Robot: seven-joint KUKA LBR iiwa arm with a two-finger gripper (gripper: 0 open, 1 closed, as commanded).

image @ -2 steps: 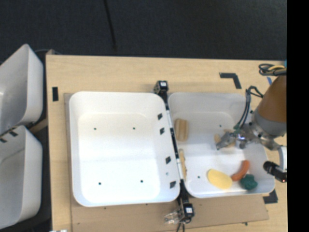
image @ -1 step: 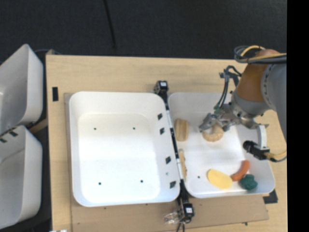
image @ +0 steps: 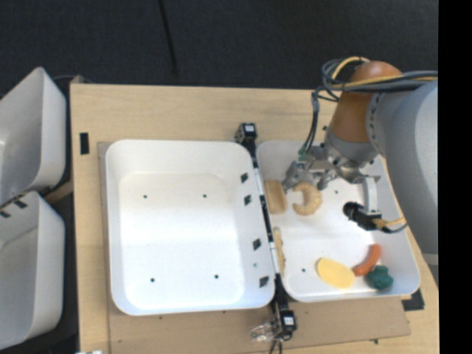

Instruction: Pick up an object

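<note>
The gripper (image: 308,177) hangs open over the right bin (image: 295,286), fingers straddling a tan curl (image: 308,199), gripping nothing.

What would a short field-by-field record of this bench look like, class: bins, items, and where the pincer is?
left bin: white, shallow
right bin: white, shallow, beside the left one
items in right bin: tan curved piece; tan block; yellow oval; orange sausage shape; green lump
pincer: over right bin, just above the tan curved piece
grip: cannot tell
</note>
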